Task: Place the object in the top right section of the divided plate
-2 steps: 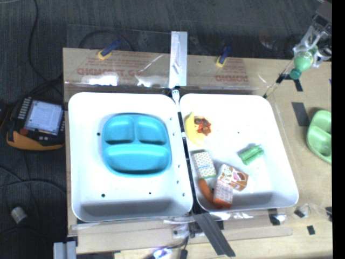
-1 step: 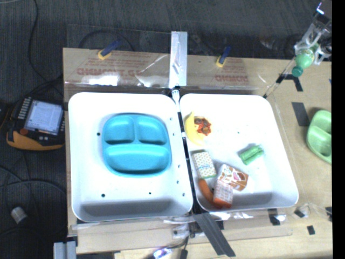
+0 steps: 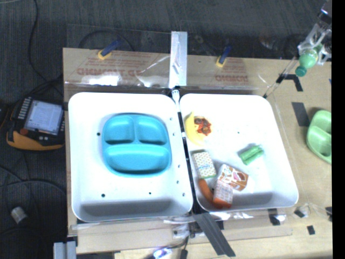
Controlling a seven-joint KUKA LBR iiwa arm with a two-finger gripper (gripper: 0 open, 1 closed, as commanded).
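Observation:
A blue divided plate (image 3: pixel 137 144) lies in the left white bin (image 3: pixel 86 193). Two small sections run along its far side and one large section along its near side; the top right section (image 3: pixel 151 129) holds nothing. The loose objects lie in the right white bin (image 3: pixel 275 139): a yellow piece with a red patch (image 3: pixel 198 127) at the far left, a green block (image 3: pixel 250 154) in the middle, a checkered box (image 3: pixel 204 164), an orange and white carton (image 3: pixel 230 179) and an orange stick (image 3: pixel 206 190) near the front left.
A metal divider post (image 3: pixel 178 58) stands behind the seam between the bins. A pale fixture with a green tip (image 3: pixel 308 58) and a light green cup (image 3: pixel 322 135) sit off the bins at the right. A handheld device (image 3: pixel 38 122) lies left of the bench.

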